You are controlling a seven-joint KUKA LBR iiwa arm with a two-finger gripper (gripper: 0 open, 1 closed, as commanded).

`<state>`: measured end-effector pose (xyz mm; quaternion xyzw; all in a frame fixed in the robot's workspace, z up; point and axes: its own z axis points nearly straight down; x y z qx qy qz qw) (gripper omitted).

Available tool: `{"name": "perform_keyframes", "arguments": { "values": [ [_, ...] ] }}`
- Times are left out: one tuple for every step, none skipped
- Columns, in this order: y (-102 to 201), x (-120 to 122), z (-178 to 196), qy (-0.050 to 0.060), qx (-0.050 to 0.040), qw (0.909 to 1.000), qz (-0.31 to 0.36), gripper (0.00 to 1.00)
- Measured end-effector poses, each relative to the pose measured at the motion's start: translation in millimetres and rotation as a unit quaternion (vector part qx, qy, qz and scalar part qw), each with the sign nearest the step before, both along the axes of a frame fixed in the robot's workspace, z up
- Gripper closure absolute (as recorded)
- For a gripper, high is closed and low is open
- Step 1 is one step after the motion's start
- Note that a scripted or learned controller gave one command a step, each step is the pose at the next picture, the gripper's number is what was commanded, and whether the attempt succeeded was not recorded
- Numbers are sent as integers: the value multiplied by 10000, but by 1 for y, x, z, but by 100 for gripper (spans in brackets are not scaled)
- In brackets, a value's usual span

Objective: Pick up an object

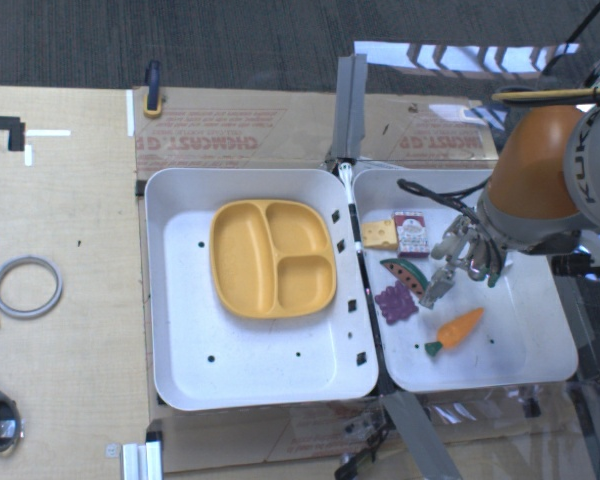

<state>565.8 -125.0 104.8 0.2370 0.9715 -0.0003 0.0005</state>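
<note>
Left bin [170,298]: shallow, white, smooth plastic, holding a yellow plate [273,258] with rounded corners and three moulded compartments.

Right bin [525,353]: same make. Contents: a yellow cheese wedge [379,234] with holes; a small red-and-white carton [411,234] just beside it; a watermelon slice [405,271]; a knobbly purple grape bunch [396,302]; a tapered orange carrot [456,330] with a green top.

Gripper [450,268]: metallic, over the right bin, between carton and carrot, close above the watermelon. Whether it stands apart or together, I cannot tell.
</note>
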Motion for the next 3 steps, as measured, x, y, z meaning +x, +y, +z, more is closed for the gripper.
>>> {"name": "perform_keyframes", "arguments": {
  "values": [
    [8, 54, -13, -9, -3, 9984, -561, 0],
    [6, 55, -3, -13, -28, 9985, -548, 100],
    [-27, 62, -12, -20, -5, 9957, -921, 100]
  ]
}}
